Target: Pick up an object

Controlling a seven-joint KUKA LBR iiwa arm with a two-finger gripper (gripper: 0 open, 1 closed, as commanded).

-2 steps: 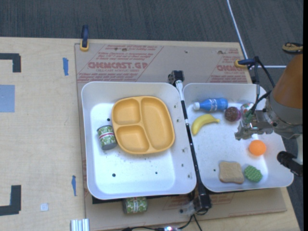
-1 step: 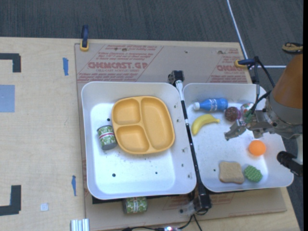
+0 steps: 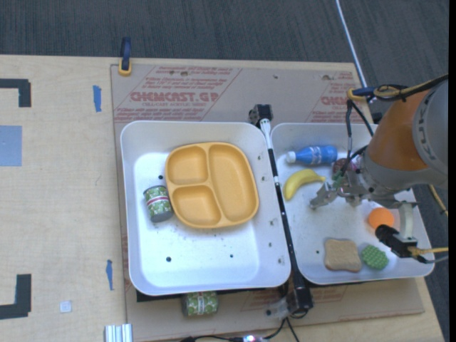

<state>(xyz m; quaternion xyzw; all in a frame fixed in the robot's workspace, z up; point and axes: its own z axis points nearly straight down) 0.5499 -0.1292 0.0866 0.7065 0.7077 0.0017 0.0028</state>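
My gripper (image 3: 333, 195) hangs over the middle of the right bin (image 3: 308, 262), open, with nothing between its fingers. A yellow banana (image 3: 301, 182) lies just to its left, and a blue bottle (image 3: 313, 154) lies on its side beyond the banana near the far wall. An orange ball (image 3: 380, 217) sits to the gripper's right. A slice of bread (image 3: 342, 254) and a green scrubby object (image 3: 374, 256) lie near the bin's front wall. The arm covers part of the bin's right side.
The left bin (image 3: 206, 262) holds a yellow divided plate (image 3: 211, 184) and a small green-labelled can (image 3: 157, 204) beside its left edge. Another can (image 3: 200, 303) lies on the board outside, in front of the left bin. A black divider runs between the bins.
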